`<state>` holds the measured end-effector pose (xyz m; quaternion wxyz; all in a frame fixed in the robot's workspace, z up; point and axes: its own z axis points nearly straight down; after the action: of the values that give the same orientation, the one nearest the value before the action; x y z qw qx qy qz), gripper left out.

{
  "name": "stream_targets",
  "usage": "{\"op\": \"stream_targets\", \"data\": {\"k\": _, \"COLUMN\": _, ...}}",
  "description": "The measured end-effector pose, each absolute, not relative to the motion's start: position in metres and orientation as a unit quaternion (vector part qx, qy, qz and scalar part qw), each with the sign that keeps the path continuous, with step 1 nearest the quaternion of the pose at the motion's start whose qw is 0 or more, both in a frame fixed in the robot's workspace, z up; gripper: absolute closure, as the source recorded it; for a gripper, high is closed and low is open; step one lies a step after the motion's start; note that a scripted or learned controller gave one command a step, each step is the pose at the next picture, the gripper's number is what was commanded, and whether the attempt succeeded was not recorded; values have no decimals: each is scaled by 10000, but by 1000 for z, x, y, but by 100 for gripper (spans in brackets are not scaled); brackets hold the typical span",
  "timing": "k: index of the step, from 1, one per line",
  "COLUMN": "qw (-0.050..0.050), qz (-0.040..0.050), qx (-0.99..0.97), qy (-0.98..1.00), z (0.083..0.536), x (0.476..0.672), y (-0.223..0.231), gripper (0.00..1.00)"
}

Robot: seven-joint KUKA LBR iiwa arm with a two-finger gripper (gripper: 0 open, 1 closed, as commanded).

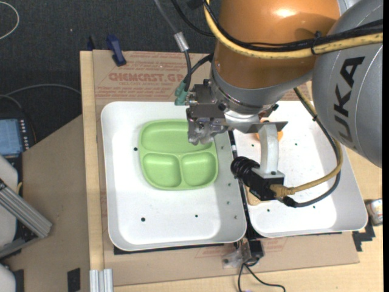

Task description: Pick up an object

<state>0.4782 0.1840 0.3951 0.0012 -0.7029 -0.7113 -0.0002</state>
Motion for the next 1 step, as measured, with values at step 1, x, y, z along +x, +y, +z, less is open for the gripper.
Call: {"op": "stream_targets", "data": {"k": 1, "qw": -21, "qz": -17, "qx": -7096, "qy": -7046, "z": 415, "x": 480, "y": 109, "gripper": 100}}
